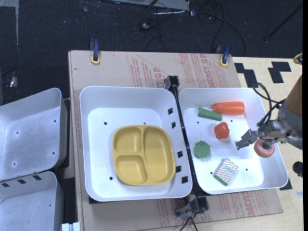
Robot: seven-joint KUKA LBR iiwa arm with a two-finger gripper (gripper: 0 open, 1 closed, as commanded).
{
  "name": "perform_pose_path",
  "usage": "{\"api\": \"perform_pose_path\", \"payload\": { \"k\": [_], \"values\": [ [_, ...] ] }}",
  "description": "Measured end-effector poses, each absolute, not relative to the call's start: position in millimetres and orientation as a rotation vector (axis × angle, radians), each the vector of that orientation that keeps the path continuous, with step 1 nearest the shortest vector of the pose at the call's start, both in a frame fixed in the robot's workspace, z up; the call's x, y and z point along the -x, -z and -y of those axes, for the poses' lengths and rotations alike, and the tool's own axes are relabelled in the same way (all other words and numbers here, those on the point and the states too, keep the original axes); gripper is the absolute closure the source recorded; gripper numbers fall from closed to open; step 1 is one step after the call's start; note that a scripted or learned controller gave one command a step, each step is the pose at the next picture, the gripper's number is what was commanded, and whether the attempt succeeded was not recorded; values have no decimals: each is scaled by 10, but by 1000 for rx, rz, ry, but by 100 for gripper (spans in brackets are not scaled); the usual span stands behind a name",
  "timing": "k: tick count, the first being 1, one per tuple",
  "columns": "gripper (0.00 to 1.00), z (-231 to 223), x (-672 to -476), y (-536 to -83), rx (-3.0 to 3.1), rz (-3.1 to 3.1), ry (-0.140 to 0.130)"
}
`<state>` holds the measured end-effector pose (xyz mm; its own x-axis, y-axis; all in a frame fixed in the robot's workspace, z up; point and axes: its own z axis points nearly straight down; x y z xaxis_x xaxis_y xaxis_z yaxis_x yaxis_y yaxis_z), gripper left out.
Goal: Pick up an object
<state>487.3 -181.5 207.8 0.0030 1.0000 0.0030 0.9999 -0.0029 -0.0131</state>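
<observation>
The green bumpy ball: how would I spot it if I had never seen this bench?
Look in the right bin, the one holding the small items. Along its left side, below the green block, lies the green bumpy ball. It alone is round, green and knobbly.

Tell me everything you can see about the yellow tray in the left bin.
The yellow tray is a rounded rectangular plate that looks like matte plastic, moulded into three compartments: two on the side nearer the bench's back edge and one wider one nearer the front. It lies flat, right side up and turned slightly askew, about midway in the left bin, resting on the bin's white floor. Nothing sits in its compartments, and nothing else touches it.
</observation>
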Motion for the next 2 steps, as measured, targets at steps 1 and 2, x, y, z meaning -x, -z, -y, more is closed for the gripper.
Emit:
{"api": "perform_pose_path", "payload": {
  "k": [1,2],
  "values": [
    [0,1811,-4903,-2137,2220,2222,-1],
    [0,1777,-4933,-1697,2219,2218,-3]
  ]
}}
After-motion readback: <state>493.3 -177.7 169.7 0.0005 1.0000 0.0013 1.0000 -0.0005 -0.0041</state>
